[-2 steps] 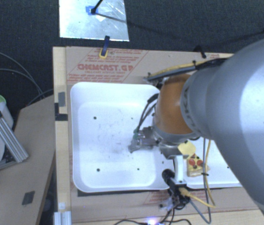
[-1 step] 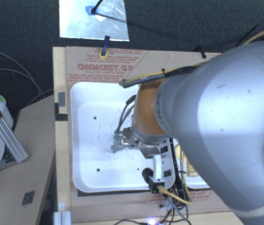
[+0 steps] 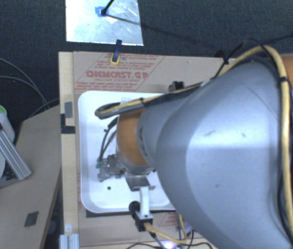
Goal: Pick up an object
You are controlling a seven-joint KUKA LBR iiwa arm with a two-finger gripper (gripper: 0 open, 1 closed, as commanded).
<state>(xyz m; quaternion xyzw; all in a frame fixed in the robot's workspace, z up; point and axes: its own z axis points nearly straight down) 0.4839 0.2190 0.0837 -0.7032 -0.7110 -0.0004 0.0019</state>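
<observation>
The tool, at lower centre of the frame, is lowered into the white bin, its working end hidden beneath the wrist, so whether it is parted, closed or clamped on anything cannot be told. No object to pick up can be made out on the bare stretch of bin floor; whatever is there lies under the grey arm and its orange band. The pick looks unfinished, with nothing seen lifted. The bin sits on a cardboard sheet covering the tabletop.
</observation>
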